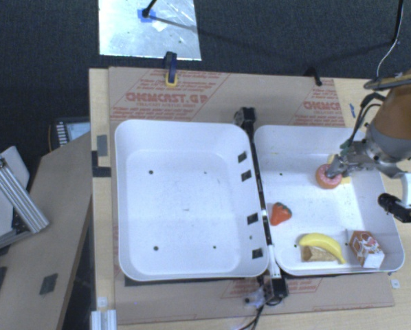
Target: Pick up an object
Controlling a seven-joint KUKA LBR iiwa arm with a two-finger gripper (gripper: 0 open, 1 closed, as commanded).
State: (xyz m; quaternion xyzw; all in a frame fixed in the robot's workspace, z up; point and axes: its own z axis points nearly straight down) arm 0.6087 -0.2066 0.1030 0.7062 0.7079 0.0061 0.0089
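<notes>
**Gripper down on the pink ring in the right bin**

The arm (398, 119) reaches in from the right and its gripper (336, 169) sits low over the right bin (295, 139), directly at a pink ring-shaped object (327, 177) near the bin's upper middle. The gripper covers the ring's top edge, so whether the fingers are spread or closed on it cannot be told from this angle; contact looks likely but a hold is not confirmed.

This reads as the grasp step: the approach looks finished and no lift has begun, since the ring lies flat on the bin floor. The next move calls for a firm close across the ring's rim or through its hole, then a straight rise clear of the bin wall. A low, rounded ring could slip out if the fingers catch only its edge.

Other candidates lie well apart from the gripper: a red strawberry-like piece (280, 214) near the divider, a banana (322, 245) resting on a tan slab (316, 254), and a small red-and-white box (365, 247) in the near corner. The left bin (133, 143) is beside it.

The brown board (192, 95) on the desk carries red lettering reading "CHEMCAST"; the box's print is too small to read.
</notes>
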